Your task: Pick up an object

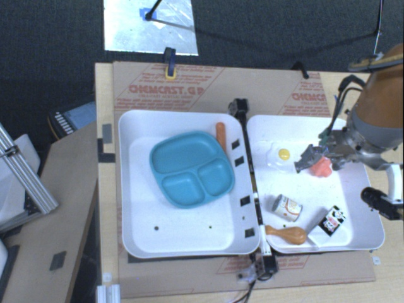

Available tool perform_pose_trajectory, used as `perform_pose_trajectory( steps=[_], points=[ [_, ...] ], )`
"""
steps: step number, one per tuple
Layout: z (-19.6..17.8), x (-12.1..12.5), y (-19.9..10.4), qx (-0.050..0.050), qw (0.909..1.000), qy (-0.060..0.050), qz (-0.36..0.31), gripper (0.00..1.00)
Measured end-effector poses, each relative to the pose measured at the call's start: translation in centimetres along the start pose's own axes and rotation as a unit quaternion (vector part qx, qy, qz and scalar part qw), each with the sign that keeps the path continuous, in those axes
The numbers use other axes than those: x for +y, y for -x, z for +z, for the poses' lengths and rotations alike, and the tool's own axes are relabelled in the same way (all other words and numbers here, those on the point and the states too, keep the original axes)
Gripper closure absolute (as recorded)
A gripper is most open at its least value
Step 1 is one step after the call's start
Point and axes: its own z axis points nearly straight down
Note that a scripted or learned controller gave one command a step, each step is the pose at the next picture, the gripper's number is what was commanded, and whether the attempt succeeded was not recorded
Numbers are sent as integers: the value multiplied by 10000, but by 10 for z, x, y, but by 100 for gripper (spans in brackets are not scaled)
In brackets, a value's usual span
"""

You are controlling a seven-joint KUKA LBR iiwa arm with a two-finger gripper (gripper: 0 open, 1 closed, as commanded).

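Observation:
In the right bin lie several small things. A white fried egg with a yellow yolk rests near the bin's far left. A pinkish-red piece lies in the middle. A small white can lies on its side toward the front. A black-and-white carton and a tan drumstick sit along the front wall. My gripper hangs low over the bin's middle, right against the left side of the pinkish-red piece and partly covering it. The egg lies just left of the gripper.
The left bin holds a blue divided plate and an orange sausage-shaped piece by its far right wall. A black divider with clips runs between the bins. The arm's orange band hangs over the right bin's far right.

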Motion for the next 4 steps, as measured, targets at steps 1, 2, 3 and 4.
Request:
perform_pose_trajectory(
  steps=[1,2,3,4],
  points=[
    [-6,2,0,-8,10000,64,-12,0],
    [35,1,-1,-4,10000,46,1,0],
    [93,7,6,-4,10000,46,3,0],
    [144,17,11,-5,10000,51,3,0]
  ],
)
